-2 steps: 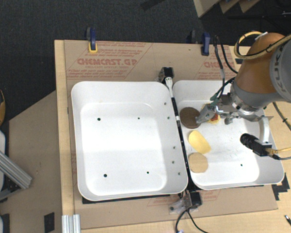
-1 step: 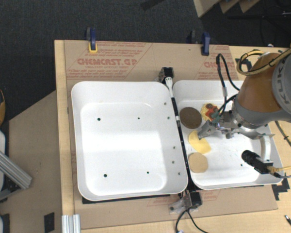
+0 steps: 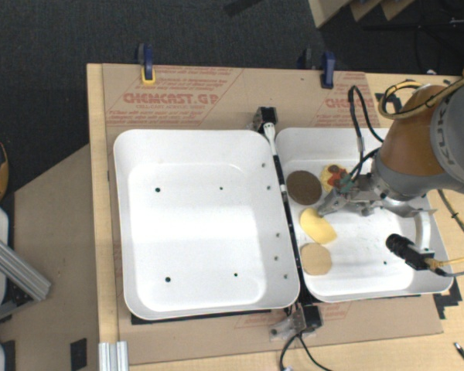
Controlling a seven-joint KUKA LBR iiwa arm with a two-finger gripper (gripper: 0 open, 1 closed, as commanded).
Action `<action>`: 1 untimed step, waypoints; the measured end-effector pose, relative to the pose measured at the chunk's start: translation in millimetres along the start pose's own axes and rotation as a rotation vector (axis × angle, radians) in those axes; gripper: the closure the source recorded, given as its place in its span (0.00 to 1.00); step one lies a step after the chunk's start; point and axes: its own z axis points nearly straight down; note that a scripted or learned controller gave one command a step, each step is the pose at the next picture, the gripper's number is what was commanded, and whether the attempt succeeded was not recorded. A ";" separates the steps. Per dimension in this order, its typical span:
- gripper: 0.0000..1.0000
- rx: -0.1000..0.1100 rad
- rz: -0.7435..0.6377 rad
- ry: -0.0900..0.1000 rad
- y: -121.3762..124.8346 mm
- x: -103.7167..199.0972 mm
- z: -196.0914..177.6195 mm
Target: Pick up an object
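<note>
Fingers' state: cannot tell; gripper (image 3: 330,201) hangs in right bin (image 3: 371,284). Plywood bench (image 3: 100,207), dark carpet. Yellow lump (image 3: 318,226) sits just below gripper, between two brown discs.

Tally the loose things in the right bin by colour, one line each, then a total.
Brown disc: 1
Tan disc: 1
Yellow piece: 1
Red and green bits, partly hidden by the arm: 1 cluster
Total: 4
</note>
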 end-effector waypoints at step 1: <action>0.00 -0.004 0.000 -0.003 38.1 -46.1 -2.0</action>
